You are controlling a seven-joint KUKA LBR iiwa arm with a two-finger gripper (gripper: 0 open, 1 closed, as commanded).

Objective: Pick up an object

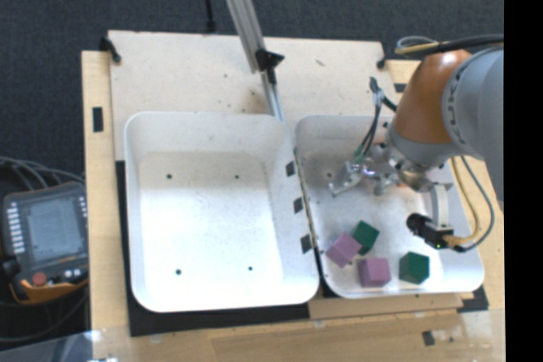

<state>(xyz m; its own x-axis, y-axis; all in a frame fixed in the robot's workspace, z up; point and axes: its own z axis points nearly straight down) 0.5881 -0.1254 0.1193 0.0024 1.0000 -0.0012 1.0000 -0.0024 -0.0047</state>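
Several small blocks lie near the front of the right bin (327, 147). A dark green cube (366, 234) leans against a purple cube (344, 250). A second purple cube (373, 271) sits just in front of them, and another green cube (414, 267) rests to its right. My gripper (363, 175) hangs over the middle of the right bin, behind the blocks and apart from them. Nothing shows in its grasp. The grey arm with its orange band (428, 102) comes in from the right above it.
The left bin (212, 208) adjoins the right one along a shared wall. A slanted aluminium post (242, 4) rises behind the bins. A teach pendant (44, 233) lies off the bench at the left. Black cables (471, 208) loop beside the wrist.
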